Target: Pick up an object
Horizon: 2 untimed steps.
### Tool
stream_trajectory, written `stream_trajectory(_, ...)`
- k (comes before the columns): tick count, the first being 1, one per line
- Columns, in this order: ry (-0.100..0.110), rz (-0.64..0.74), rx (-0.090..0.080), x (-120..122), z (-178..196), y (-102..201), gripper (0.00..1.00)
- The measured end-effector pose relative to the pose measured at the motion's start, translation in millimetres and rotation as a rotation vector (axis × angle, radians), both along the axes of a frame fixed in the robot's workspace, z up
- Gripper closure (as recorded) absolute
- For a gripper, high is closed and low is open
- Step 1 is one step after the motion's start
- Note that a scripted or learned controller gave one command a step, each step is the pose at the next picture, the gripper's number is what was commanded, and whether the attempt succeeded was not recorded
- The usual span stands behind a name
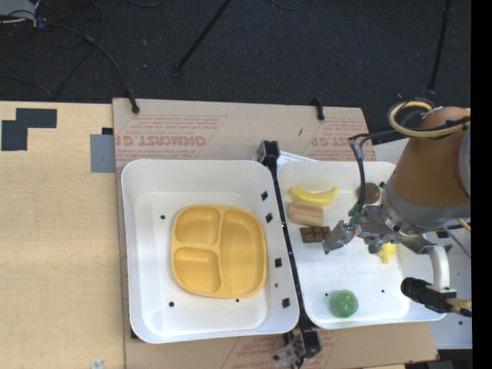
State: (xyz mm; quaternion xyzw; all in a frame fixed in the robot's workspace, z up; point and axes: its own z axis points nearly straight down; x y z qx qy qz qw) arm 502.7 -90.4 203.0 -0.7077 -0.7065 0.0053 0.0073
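The right bin (323, 302) holds a yellow banana (314, 196), a tan bread-like piece (305, 214), a dark brown chocolate block (314, 234) and a green ball (344, 304). A small yellow piece (387, 252) lies under the arm's wrist. My gripper (342, 237) hangs low over the middle of the right bin, just right of the chocolate block, with one grey finger pointing left toward it. Nothing shows between its fingers.
The left bin (146, 283) holds a yellow divided plate (219, 250). A black divider (280, 244) separates the two bins. The orange-banded arm (430, 167) covers the right bin's far right part. Cardboard lies under both bins.
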Motion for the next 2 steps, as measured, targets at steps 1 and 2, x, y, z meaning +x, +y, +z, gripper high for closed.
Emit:
stream_trajectory(1,-0.012,0.002,-0.001,2.7,6.2,-0.3,0.0)
stream_trajectory(2,-0.009,0.002,-0.001,10.8,-48.0,5.1,0.0)
